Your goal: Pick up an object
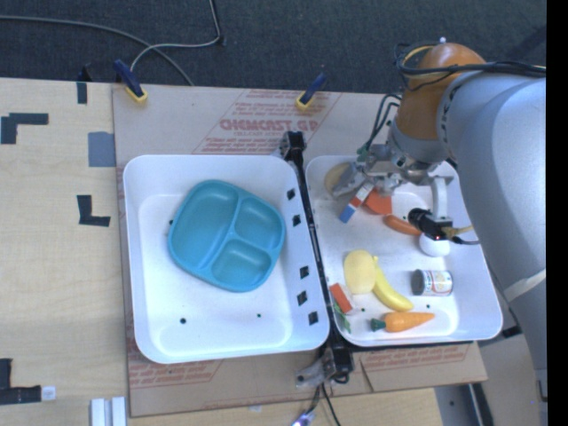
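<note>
Two white bins (146,264) on cardboard sheet (257,118), wooden bench (53,264).

blue divided plate (227,235) in left bin (146,180) | yellow clamps (131,82) on cardboard sheet (257,122) | black cable (177,43)

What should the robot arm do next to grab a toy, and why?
Probably lower a little and close on the red and blue toy. The tool sits at the back of the right bin, right by that toy, so it is the closest thing to grab. The banana and carrot lie farther off, near the front.
</note>
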